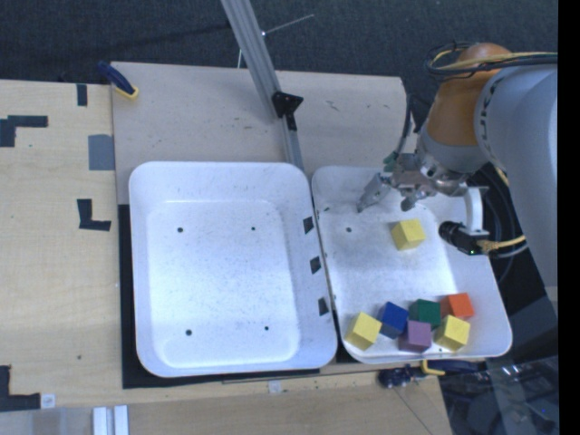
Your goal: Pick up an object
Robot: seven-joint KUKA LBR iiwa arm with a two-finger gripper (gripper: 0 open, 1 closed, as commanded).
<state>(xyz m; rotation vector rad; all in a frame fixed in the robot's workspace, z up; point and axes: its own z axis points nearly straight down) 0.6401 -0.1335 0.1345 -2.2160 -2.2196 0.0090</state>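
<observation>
In the camera view, my gripper (386, 203) hangs over the far end of the right bin (362, 265). Its two fingers are spread open with nothing between them. A yellow cube (408, 234) lies alone on the bin floor, just in front of the right finger and apart from it. Along the bin's near edge sits a cluster of cubes: yellow (364, 330), blue (393, 317), green (424, 312), orange (459, 305), purple (417, 334) and another yellow (453, 333).
The left bin (217, 167) lies beside the right one, their rims touching. A slanted metal pole (258, 53) rises behind the bins. The grey arm (517, 125) and its cables crowd the right side.
</observation>
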